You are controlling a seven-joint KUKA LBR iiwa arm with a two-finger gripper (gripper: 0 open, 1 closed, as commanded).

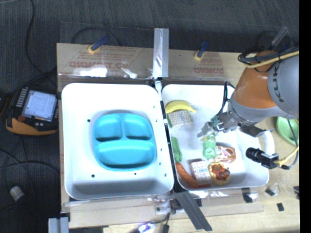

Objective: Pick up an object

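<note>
In the right bin (245, 176), the gripper (208, 128) is seen poised just above a green bottle (209, 147), its fingers spread and nothing held, while a banana (179, 106) is left near the divider.

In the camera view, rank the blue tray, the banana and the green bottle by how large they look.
1. Blue tray, in the left bin: by far the largest.
2. Banana and green bottle, both in the right bin: they look about alike, so I would not rank one above the other.
</note>
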